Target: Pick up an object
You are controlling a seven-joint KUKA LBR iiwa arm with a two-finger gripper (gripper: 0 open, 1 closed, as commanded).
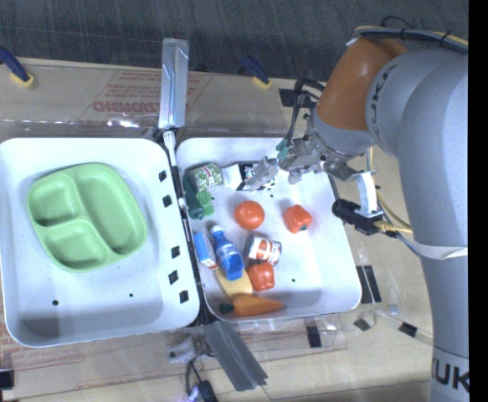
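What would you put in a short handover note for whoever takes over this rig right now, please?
Gripper: above the back of the right bin, nothing visibly between its fingers; open or shut unclear.
Right bin: green can, tomato, red pepper, small tin, blue bottle, carrot.
Left bin: green divided tray.
Done: nothing lifted.
Left: grasp and raise one object.

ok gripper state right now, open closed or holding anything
gripper: cannot be told; it sits over the far side of the right bin, and no object is visibly held.
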